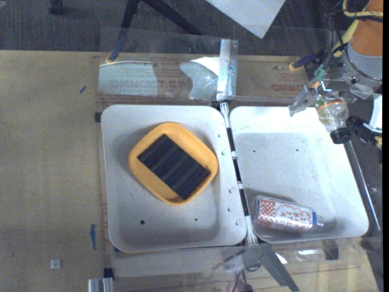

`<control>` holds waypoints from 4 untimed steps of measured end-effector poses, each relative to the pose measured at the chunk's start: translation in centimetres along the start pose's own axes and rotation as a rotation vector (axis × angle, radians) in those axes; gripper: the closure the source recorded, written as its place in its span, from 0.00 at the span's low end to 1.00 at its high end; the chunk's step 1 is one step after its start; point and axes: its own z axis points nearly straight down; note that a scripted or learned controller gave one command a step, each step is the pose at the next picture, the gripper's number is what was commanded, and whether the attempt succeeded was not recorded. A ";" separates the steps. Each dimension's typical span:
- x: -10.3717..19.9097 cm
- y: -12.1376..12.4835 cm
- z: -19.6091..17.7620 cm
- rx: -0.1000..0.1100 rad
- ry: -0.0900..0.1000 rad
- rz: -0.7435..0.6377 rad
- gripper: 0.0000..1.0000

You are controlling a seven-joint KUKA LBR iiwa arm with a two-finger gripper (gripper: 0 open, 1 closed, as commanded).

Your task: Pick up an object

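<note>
I see two candidates for the pick; the orange pad with a dark ribbed panel (pixel 173 163) lies tilted in the middle of the left bin (pixel 118 224), and the red-and-white patterned tube (pixel 285 213) lies flat near the front edge of the right bin (pixel 292 163), cap end pointing right; the two are well apart, split by the bins' shared wall; my gripper (pixel 325 105) hangs over the right bin's far right corner (nothing visibly caught in it), and I cannot tell whether it is released or clenched; the wooden counter (pixel 42 163) spreads out to the left
</note>
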 end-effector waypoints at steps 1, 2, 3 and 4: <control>2.7 -0.2 10.2 -0.001 -0.001 -0.394 0.00; -0.5 2.5 9.4 -0.007 -0.004 -0.346 0.00; -5.5 3.6 8.8 -0.007 -0.005 -0.286 0.00; -8.1 3.6 9.9 -0.008 -0.008 -0.831 0.00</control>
